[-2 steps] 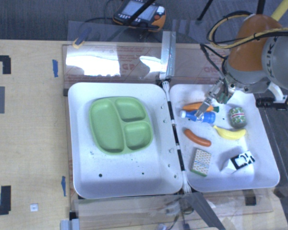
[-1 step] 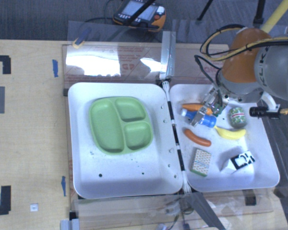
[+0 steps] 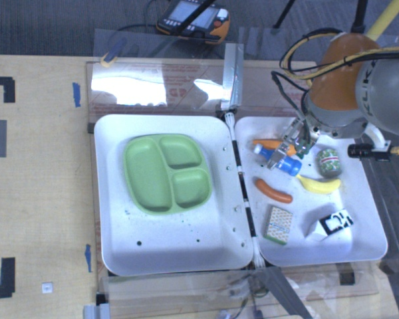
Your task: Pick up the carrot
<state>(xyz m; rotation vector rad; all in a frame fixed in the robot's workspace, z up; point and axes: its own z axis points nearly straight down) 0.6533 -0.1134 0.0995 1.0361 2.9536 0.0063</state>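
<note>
The carrot [image 3: 265, 143], small and orange, lies in the right bin [image 3: 369, 244] near its far left corner. Its right end is hidden under my gripper [image 3: 287, 150]. The gripper hangs low over the spot where the carrot meets a blue and white bottle-like object [image 3: 283, 163]. The view does not settle whether anything is held.
Also in the right bin are a red-orange sausage [image 3: 274, 190], a banana [image 3: 319, 185], a green patterned ball [image 3: 329, 162], a speckled sponge-like block [image 3: 279, 223] and a black and white object [image 3: 334, 223]. The left bin [image 3: 113, 244] holds a green divided plate [image 3: 167, 173].
</note>
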